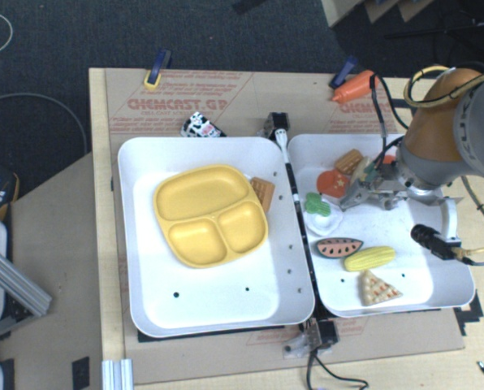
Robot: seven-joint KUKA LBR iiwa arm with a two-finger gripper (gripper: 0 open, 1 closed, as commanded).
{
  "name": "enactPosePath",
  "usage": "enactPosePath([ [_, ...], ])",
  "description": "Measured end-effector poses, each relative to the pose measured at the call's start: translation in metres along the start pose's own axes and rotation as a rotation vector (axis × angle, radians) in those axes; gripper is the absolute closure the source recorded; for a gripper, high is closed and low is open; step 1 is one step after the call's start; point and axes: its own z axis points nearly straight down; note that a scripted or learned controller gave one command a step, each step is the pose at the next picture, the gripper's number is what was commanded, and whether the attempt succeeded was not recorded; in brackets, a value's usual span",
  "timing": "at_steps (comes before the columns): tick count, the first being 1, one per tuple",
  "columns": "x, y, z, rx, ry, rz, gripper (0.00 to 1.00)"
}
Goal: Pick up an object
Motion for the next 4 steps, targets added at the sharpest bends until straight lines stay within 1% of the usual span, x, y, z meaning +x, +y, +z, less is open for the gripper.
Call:
enactPosePath([
  [1, 0.000, 0.001, -0.012, -0.004, -0.001, 0.001, 1.00],
  [2, -0.002, -0.007, -0.069, -0.011, -0.003, 0.001, 1.00],
  [3, 0.003, -0.006, -0.113, -0.010, -0.003, -0.002, 1.00],
  [4, 0.003, -0.005, -0.144, -0.010, -0.003, -0.001, 1.00],
])
